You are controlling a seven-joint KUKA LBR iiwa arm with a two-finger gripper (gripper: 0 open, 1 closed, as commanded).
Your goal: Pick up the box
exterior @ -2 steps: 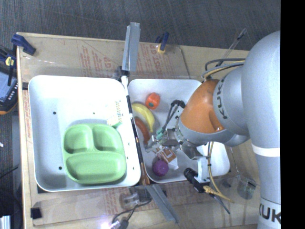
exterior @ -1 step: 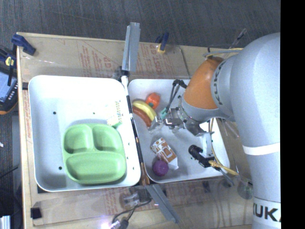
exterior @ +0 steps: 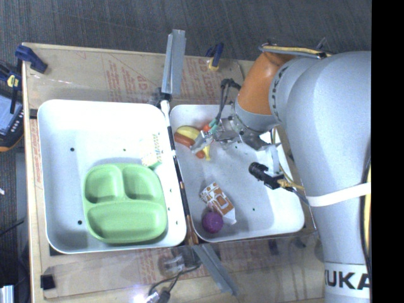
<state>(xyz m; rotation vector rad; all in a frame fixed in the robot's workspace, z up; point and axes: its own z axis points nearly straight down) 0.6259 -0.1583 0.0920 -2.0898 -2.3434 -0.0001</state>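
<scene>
Reaching in from the right over the worktop [exterior: 95,74], with the arm [exterior: 328,137] leaning across the right bin [exterior: 287,216]. Hanging over that bin's far-left corner among small items, the end effector [exterior: 211,137], jaw state impossible to tell. Lying unheld near the bin's near edge, just beyond a purple ball [exterior: 212,221]: the box [exterior: 218,201]. Still approaching, seemingly; next, shifting nearer and descending squarely over it.

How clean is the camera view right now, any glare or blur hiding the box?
Camera view: even lighting, soft shadows; mild glare on the white bins' walls. The box reads fairly sharp beside the purple ball. The hand is small and cluttered against the fruit toys.
</scene>
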